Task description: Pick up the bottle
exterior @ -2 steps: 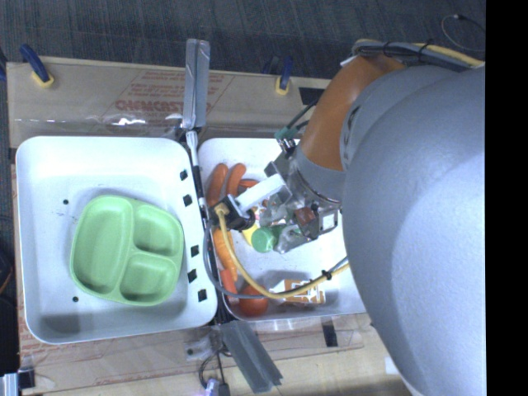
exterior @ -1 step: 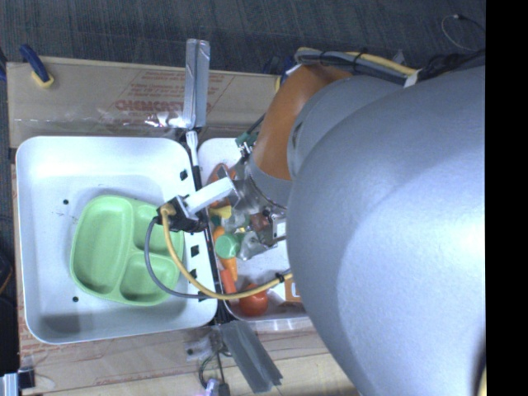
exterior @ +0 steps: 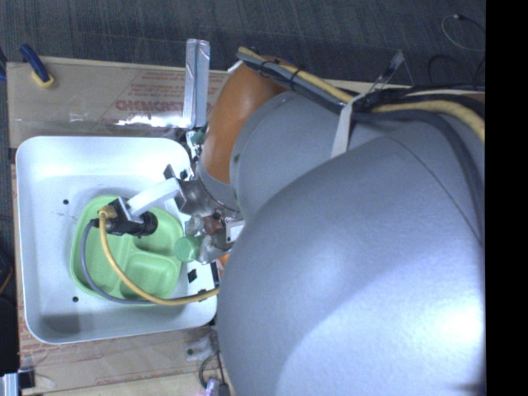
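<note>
1. Gripper (exterior: 206, 225) sits low at the right side of the left bin (exterior: 41, 221), under the bulk of the grey arm (exterior: 355, 254). We cannot tell whether it is spread or closed, because the wrist covers it.
2. We judge it is down there because the bottle should lie in this bin. A pale green rounded shape (exterior: 186, 247) just beside the gripper may be that bottle, but we cannot be sure.
3. Left of that shape, a pale green moulded dish (exterior: 153, 271) lies flat on the bin floor, towards the near side.
4. We see nothing pinched, so we count the pick as not yet made.
5. Farther out, the bin rests on a sheet of cardboard (exterior: 91, 85), likely laid to protect the bench. A silver strip (exterior: 196, 81) stands upright at the bin's far right corner.
6. Faint red print (exterior: 157, 99) runs across the cardboard, too blurred for us to read. We find no brand or label on the dish or the arm.
7. A blue-handled tool (exterior: 35, 64) with a yellow tip lies at the far left, well apart from everything else.
</note>
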`<state>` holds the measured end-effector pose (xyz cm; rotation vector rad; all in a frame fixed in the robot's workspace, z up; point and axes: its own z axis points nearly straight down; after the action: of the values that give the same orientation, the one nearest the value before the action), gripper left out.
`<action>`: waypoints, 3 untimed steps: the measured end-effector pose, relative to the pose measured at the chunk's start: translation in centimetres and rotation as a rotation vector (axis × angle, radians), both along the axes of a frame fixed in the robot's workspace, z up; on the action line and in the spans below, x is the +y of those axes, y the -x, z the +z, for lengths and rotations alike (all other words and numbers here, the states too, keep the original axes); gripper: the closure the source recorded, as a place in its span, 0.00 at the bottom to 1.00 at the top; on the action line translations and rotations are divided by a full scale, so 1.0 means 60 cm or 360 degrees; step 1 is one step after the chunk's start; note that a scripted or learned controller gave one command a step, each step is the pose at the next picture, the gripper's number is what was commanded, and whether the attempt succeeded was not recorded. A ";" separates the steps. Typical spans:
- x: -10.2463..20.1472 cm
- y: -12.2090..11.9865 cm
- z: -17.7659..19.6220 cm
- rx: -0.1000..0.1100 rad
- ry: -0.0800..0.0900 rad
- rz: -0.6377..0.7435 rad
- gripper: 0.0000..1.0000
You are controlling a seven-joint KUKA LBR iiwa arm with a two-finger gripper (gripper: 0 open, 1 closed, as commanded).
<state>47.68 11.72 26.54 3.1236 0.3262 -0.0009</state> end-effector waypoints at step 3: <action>0.167 -0.001 0.114 -0.0004 0.0001 -0.0002 1.00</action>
<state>47.71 21.77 33.40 3.1229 0.3241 0.0033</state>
